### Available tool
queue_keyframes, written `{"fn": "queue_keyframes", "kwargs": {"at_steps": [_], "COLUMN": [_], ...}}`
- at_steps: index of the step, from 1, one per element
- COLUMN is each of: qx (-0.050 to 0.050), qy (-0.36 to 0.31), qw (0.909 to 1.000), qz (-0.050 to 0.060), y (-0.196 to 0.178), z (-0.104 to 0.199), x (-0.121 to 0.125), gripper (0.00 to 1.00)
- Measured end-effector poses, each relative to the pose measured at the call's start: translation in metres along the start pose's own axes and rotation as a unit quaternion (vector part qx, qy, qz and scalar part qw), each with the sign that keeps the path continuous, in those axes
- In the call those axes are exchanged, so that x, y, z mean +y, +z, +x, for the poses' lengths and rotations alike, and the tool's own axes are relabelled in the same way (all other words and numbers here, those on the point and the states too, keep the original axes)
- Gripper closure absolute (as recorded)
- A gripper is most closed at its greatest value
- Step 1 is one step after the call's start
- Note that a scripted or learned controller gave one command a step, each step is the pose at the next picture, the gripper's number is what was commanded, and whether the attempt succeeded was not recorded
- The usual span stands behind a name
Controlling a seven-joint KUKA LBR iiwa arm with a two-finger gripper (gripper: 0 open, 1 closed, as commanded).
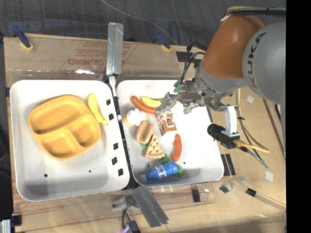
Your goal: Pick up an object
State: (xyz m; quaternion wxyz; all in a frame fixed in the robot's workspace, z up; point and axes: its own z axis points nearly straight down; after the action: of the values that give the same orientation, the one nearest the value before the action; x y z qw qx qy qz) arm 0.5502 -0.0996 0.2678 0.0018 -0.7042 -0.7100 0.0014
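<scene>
So I had the gripper (169,102) low over the right bin (206,149), just above the small carton (166,122), and I could not tell how its jaws stood. The carton sat upright near the bin's middle, below the banana (151,101) and beside the hot dog (143,131). I judged it the likeliest pick, standing tallest in the heap.

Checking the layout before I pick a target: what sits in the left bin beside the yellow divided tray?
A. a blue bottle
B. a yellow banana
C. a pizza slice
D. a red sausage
B: a yellow banana lies against the right edge of the yellow divided tray in the left bin; the blue bottle and pizza slice lie in the right bin.
</scene>
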Motion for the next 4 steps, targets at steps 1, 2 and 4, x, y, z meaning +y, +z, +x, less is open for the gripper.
{"fn": "queue_keyframes", "kwargs": {"at_steps": [1,2,4], "qx": [0.0,-0.005,-0.003], "qy": [0.018,-0.034,-0.001], "qw": [0.9998,0.9993,0.9999], "qz": [0.004,-0.016,-0.014], "y": [0.119,0.159,0.159], "z": [-0.023,-0.006,-0.019], "x": [-0.005,0.032,0.115], "gripper": [0.0,0.0,0.0]}}
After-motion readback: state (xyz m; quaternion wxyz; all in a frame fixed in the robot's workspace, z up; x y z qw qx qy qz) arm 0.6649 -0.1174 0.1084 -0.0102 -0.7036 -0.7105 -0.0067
